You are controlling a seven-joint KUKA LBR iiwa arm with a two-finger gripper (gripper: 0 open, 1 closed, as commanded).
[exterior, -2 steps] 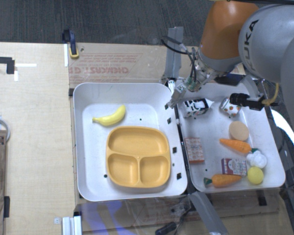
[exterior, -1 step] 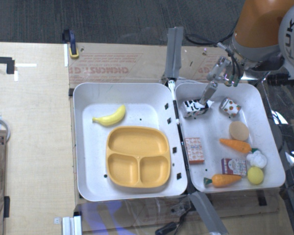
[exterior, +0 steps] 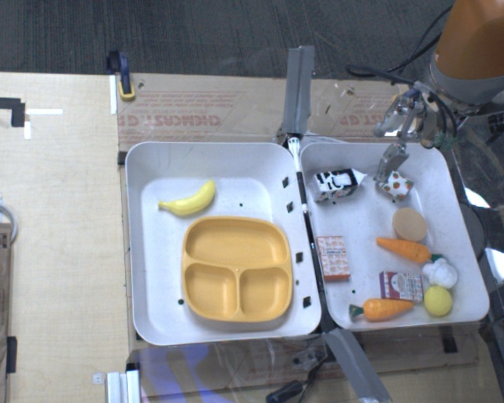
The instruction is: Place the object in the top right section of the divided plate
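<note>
The yellow divided plate lies in the left bin. It has one wide section on the far side and two smaller ones on the near side, all bare. A yellow banana lies just beyond the plate's far left corner. My gripper hangs over the far part of the right bin, directly above a small white and red spotted toy. I see nothing held in it.
The right bin also holds a black and white cow toy, a tan ball, two carrots, a red box, a small carton, a white garlic and a lemon. A grey post stands between the bins.
</note>
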